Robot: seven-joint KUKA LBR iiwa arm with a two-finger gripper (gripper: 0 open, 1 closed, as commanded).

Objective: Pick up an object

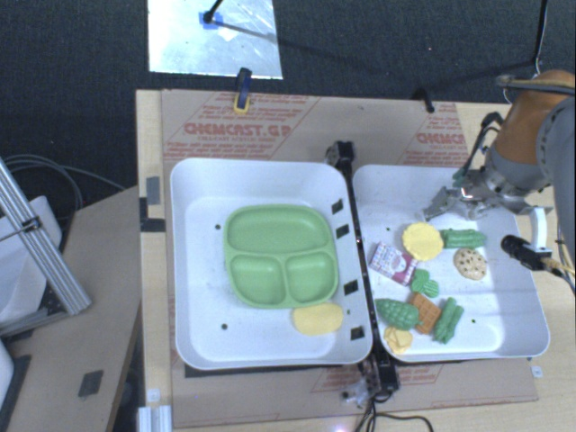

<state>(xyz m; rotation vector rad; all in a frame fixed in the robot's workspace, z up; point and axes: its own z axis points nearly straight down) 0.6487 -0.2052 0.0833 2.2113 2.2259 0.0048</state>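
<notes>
Candidate objects all sitting loose in the right bin (517,336): yellow disc (421,240), green pickle-like piece (463,238) just right of it, cookie (470,263), small pink-and-white carton (391,262), plus a cluster of green and orange toy food (423,312) toward the front edge. Nothing lifted yet, nothing between the fingers. Tool (461,202) hanging low over the back of the right bin, just behind the yellow disc and pickle; fingers look spread, tips splayed left and right, empty. Judging by that, pick not yet made: descent and closing on something still to do, then the lift. Nearest targets probably the disc or the pickle; crowding there could mean a glancing grip. Left bin (193,268) holds a green divided tray (276,255) and a yellow oval piece (318,319) touching the tray's front corner, well apart from the tool. Both bins side by side on a brown sheet with red printing (238,129), that on a pale tabletop (148,133). Yellow-handled clamp (242,93) at the back edge. Beyond, dark carpet (72,61) with a shiny square plate (213,23). Metal frame rail (40,246) and cables at far left.
</notes>
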